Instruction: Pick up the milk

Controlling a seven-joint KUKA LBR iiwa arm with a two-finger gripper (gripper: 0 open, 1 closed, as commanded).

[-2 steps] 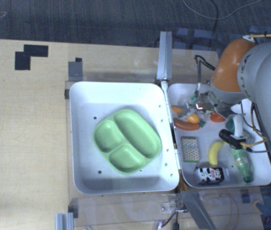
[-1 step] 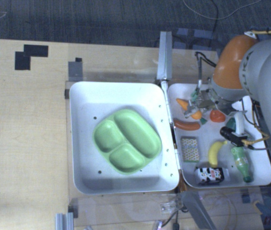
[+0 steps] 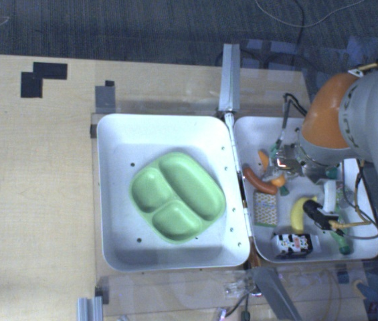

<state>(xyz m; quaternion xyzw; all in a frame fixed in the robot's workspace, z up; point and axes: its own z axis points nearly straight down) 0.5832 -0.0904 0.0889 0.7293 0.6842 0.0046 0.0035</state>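
One small black-and-white milk carton [image 3: 292, 244] lies on its side.

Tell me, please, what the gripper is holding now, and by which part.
It cannot be told: the gripper is low among the food in the right bin; the milk carton lies apart.

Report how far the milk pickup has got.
Done: nothing visible yet. The milk, a black-and-white carton, lies on the floor of the right bin near its front edge, beside the banana. In hand: the arm hangs over the same bin, its gripper low among the items toward the back, apart from the carton. Left: move to the milk, grasp it, lift it.
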